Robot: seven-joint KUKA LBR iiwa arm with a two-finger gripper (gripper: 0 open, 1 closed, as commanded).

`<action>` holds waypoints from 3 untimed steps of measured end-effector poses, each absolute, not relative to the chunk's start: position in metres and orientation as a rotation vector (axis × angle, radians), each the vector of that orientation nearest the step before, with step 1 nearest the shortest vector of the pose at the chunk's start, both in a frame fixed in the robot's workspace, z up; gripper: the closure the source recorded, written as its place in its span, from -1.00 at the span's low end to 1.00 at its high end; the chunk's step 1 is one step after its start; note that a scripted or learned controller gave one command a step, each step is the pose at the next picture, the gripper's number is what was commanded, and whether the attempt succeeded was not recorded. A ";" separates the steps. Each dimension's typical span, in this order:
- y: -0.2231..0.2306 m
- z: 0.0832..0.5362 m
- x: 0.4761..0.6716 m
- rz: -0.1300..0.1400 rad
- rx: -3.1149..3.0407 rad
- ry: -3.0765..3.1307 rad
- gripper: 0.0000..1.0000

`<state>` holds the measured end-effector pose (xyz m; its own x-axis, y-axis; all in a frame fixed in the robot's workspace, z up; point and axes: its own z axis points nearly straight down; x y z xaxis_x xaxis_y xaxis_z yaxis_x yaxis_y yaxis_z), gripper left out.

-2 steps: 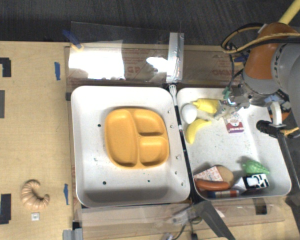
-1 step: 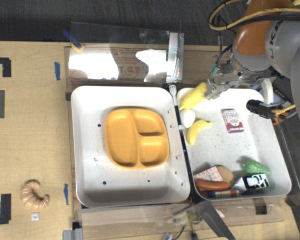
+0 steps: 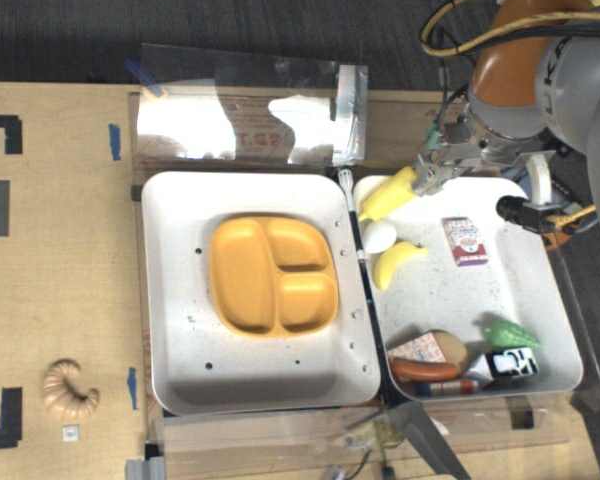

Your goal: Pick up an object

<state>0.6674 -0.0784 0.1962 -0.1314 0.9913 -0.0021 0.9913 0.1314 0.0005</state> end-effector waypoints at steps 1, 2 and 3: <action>-0.139 0.113 0.659 -0.003 1.789 2.586 1.00; -0.111 0.088 0.622 0.005 1.690 2.640 1.00; -0.111 0.087 0.622 0.005 1.691 2.641 -1.00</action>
